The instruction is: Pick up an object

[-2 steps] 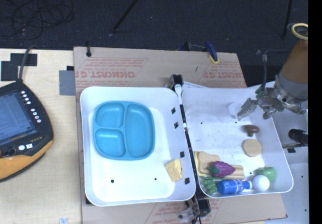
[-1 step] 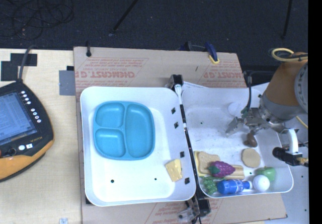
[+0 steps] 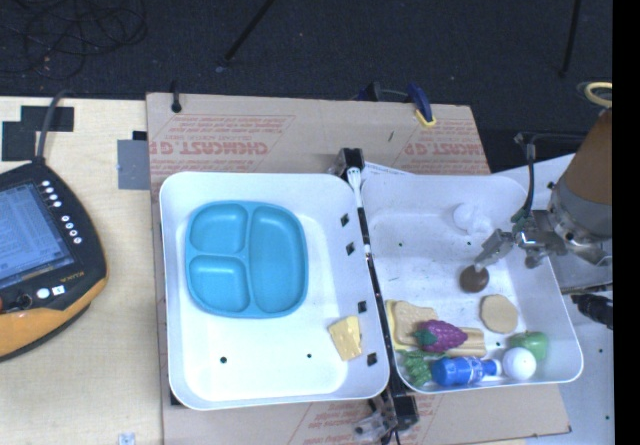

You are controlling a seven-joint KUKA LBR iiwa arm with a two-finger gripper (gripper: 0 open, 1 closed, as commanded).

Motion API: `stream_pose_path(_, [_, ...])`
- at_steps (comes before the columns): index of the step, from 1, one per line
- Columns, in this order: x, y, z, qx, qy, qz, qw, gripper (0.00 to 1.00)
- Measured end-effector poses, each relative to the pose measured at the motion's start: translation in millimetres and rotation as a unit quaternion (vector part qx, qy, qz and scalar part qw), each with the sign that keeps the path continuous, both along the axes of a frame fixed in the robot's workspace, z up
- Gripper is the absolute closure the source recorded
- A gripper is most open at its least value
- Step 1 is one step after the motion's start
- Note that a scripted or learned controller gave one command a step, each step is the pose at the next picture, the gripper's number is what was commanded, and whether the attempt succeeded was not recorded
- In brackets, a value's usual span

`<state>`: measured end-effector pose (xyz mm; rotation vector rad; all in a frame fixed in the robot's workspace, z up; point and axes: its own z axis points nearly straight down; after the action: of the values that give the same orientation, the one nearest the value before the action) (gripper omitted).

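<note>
Hand hovers in the right bin, fingers apart, gripping nothing, just above a small brown disc. Centre the 2 fingers over the disc, descend vertically, close firmly, then lift clear of the nearby tan cookie.

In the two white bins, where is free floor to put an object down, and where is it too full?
Left bin: bare floor below the blue tray, left of the cheese. Right bin: free upper-left part, above the bread slice. Crowded: the lower right, around the grapes, bottle and cookie.
</note>
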<state>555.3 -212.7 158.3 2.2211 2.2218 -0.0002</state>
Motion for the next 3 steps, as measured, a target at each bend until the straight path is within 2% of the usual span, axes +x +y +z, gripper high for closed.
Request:
stream_pose_path(1, [5.1,21.6,-72.8,0.0006,0.001,0.000,1.0000,0.00])
stream_pose_path(2, [83.5,-0.6,-70.4,-0.0011,-0.002,0.002,1.0000,0.00])
stream_pose_path(3, [42.4,0.3,-71.0,0.0007,0.002,0.000,1.0000,0.00])
